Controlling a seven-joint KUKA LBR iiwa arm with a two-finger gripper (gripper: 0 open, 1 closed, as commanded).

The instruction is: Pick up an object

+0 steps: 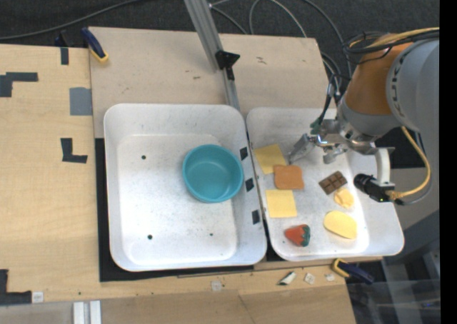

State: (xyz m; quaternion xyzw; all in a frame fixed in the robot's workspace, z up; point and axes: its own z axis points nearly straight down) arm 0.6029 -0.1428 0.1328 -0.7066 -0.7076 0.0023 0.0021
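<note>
My gripper (314, 154) hangs low over the right bin (378, 244), near its back middle. Its fingers are spread open with nothing between them. One fingertip (294, 155) reaches toward a pale yellow square (269, 157) and stands just above an orange-brown square (288, 178). A dark brown chocolate piece (332, 183) lies just in front of the gripper. Nearer the front lie another yellow square (280, 203), a red strawberry (298, 235), a yellow lump (341, 225) and a small yellow piece (344, 199).
The left bin (128, 173) holds a blue bowl (211, 173) near its right side. A grey metal pole (207, 23) slants down to the gap between the bins. Cables (285, 8) run behind the bench.
</note>
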